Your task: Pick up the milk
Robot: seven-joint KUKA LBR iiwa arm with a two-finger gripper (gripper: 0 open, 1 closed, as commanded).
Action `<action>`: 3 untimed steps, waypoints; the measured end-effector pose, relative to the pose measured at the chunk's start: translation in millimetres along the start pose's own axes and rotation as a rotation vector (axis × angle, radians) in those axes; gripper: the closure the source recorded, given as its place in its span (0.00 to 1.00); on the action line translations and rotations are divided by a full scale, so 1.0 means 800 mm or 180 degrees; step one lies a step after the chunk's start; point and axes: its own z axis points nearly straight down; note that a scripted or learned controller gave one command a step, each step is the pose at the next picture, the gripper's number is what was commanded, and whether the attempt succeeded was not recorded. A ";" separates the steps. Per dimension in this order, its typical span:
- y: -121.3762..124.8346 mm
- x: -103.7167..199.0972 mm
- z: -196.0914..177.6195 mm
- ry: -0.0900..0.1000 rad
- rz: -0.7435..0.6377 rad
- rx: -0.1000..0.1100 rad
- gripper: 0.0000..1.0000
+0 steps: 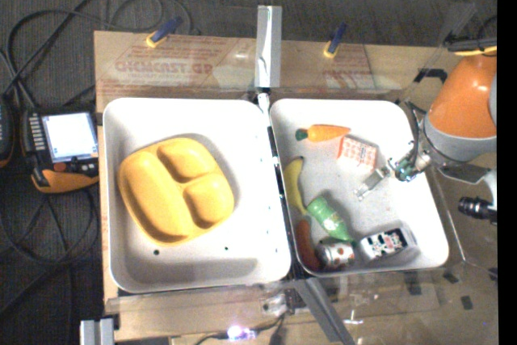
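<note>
Two shallow white plastic bins sit side by side on the table, the left bin filling the left-centre of the frame and the right bin the right-centre. In the left bin lies a yellow moulded tray with three compartments, tilted a little toward the lower left. The right bin holds the loose items: an orange plastic carrot with a green stub near its upper edge, and just beside it, to the lower right, the small orange-and-white milk carton, lying on the bin floor in the upper middle of that bin. A yellow banana curves along the bin's left wall, a green plastic bottle lies slanted below it, a small red-and-white can rests near the lower edge, and a dark rectangular box with a white label lies to the can's right. The grey arm with its orange band comes in from the right edge of the frame, and its end effector hangs low over the right bin, just below and to the right of the milk carton — apart from it, with nothing seen between its metal parts. Whether it is spread or closed cannot be told from this angle — the tip is small and blurred.
</note>
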 end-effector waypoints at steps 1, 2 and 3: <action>-0.043 -0.010 0.048 0.0015 0.0575 -0.0003 0.00; 0.069 -0.049 0.065 -0.0017 0.1130 -0.0041 0.00; 0.067 -0.051 0.054 -0.0025 0.1131 -0.0025 1.00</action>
